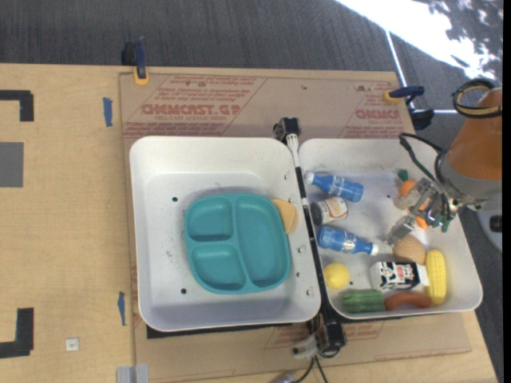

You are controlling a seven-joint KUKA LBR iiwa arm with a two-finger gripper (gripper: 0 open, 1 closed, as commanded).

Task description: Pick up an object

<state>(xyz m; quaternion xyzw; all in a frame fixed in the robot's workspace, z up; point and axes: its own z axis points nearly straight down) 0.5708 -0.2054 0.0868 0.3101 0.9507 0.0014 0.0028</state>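
Gripper [409, 226]: hanging low in the right bin [471, 294], fingers pointing down-left; whether they are spread or shut I cannot tell, and nothing is showing between them.

Bun [409, 250]: lying just beneath the tips, the likeliest target.

Corn [436, 276] and carton [397, 275]: crowding the bun closely.

Carrot [407, 187]: sitting behind the wrist.

Bottles [337, 187], [346, 242], jar [330, 210], lemon [337, 275]: lying toward the divider.

Tray [236, 242]: occupying the left bin [152, 166].

Advice: centring squarely over the bun before descending, keeping the fingers off the corn.
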